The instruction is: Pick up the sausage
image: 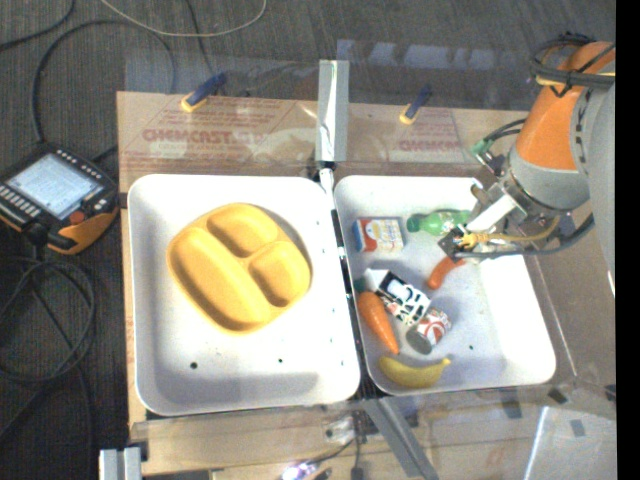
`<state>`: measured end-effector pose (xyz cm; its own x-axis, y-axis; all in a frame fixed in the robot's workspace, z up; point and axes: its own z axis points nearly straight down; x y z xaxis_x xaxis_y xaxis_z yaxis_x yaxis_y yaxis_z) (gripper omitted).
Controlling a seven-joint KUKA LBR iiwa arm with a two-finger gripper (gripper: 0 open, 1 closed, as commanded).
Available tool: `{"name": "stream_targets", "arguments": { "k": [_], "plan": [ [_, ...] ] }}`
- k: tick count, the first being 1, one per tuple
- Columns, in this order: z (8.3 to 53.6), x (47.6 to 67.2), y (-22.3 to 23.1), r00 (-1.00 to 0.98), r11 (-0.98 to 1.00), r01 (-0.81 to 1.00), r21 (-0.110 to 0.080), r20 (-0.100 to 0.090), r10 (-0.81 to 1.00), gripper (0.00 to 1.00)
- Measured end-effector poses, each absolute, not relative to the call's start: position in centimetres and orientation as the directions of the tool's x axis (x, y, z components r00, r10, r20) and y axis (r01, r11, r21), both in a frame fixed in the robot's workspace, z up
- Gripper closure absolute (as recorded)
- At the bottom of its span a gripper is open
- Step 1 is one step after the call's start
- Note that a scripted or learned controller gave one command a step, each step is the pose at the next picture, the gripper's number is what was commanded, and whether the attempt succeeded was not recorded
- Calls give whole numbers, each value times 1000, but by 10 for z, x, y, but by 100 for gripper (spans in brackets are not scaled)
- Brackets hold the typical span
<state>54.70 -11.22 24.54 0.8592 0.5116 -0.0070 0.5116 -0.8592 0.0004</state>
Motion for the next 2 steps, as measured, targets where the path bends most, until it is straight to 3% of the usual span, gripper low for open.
{"name": "stream_targets", "arguments": {
  "k": [1,2],
  "plan": [
    [243,519,-129,892,-892,451,-3,-5,451,100],
    [236,501,-137,969,-969,248,-2,-5,248,100]
  ]
}}
